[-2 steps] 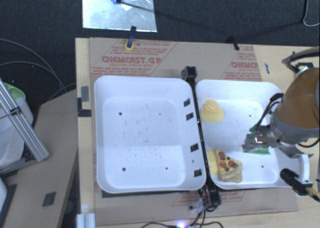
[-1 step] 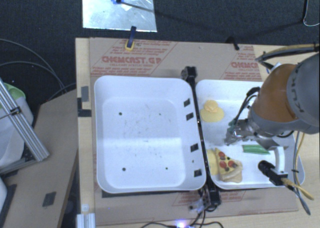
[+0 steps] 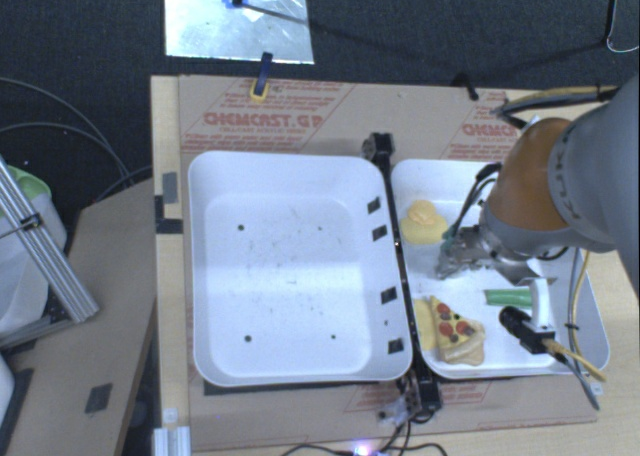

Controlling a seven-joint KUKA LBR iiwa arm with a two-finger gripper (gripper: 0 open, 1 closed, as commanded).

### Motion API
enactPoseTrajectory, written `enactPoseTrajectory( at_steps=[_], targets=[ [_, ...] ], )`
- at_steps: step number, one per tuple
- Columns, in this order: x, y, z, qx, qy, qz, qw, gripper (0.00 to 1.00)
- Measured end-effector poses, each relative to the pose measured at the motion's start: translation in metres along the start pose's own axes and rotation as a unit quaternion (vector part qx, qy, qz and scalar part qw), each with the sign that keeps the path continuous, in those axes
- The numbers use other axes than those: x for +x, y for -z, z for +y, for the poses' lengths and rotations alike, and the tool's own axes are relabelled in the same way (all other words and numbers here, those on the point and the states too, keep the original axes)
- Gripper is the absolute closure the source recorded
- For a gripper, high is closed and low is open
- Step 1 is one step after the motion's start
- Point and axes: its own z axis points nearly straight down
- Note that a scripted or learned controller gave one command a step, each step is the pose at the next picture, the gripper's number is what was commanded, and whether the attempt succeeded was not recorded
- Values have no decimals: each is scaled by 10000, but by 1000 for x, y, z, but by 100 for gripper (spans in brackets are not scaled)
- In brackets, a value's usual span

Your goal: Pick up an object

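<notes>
Nothing looked lifted yet: all 3 items lay on the floor of the right bin (image 3: 598,344), so the pick itself was left to do. Tool (image 3: 452,262) sat low in that bin, just below the yellow lump (image 3: 424,221) and above the pizza slice (image 3: 456,328), with the green piece (image 3: 508,296) to its right. Its tips seemed near the floor, perhaps touching it, but I could not tell how wide it stood or whether it gripped anything.
</notes>
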Motion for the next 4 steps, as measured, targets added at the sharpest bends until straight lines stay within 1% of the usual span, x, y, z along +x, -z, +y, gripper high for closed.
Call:
enactPoseTrajectory(
  at_steps=[1, 2, 3, 4],
  targets=[
    [75, 107, 1, -47, 33, 17, 10000, 100],
    [162, 120, -24, 1, 42, 23, 10000, 100],
    [212, 183, -62, -17, 25, 20, 10000, 100],
    [208, 191, -60, -11, 21, 7, 10000, 100]
  ],
)
